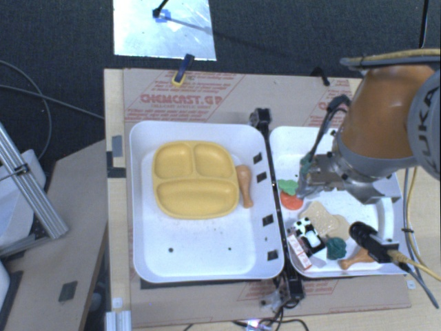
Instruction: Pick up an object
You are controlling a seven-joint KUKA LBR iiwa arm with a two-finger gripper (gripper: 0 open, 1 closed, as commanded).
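Arm over the crowded right bin

The pincer (308, 174) hangs at the right bin's (289, 138) left edge above a green piece (288, 185) and flat orange disc (292, 201); its grip I cannot tell. In the left bin (207, 262), wide bare floor lower down; a smooth wooden drumstick (244, 185) runs top-to-bottom beside the yellow divided plate (193, 178).

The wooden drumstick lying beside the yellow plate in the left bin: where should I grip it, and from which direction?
Grip the drumstick at its narrower middle, coming straight down from above. It lies flat, lengthwise toward the camera, against the yellow plate's right edge, so finger room on that side looks tight; the bin wall side looks freer.
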